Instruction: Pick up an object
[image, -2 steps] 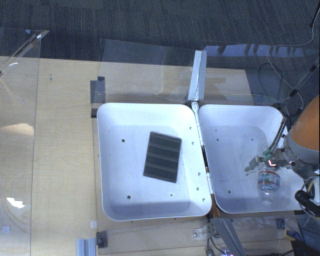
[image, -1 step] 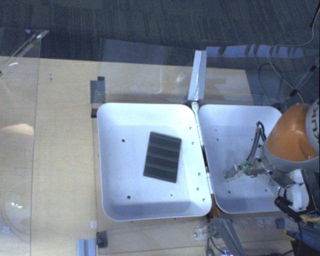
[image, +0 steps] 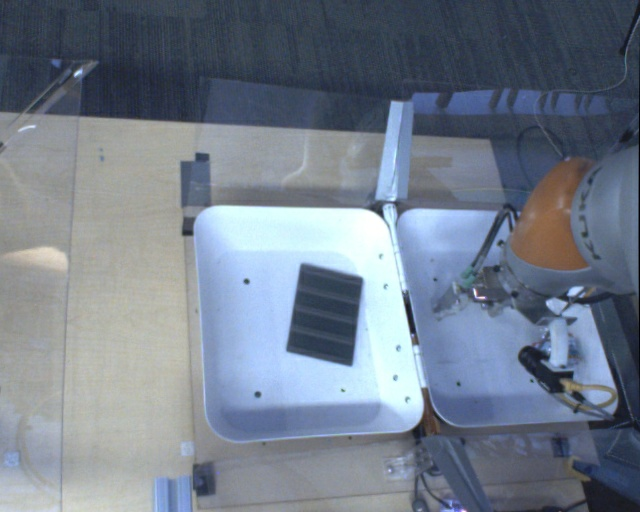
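Observation:
A dark grey ribbed rectangular slab (image: 325, 313) lies flat near the middle of the left bin (image: 215, 300), slightly tilted. My gripper (image: 452, 297) hangs low over the left part of the right bin (image: 470, 400), beyond the divider between the bins and well to the right of the slab. The orange band and grey wrist rise behind the gripper to the right. Nothing shows in the gripper's grasp.
The two bins meet at a raised rim (image: 405, 300) between slab and gripper. A metal upright (image: 395, 150) stands behind the bins' junction. Wooden bench top (image: 100, 300) stretches to the left, with a clear panel over it.

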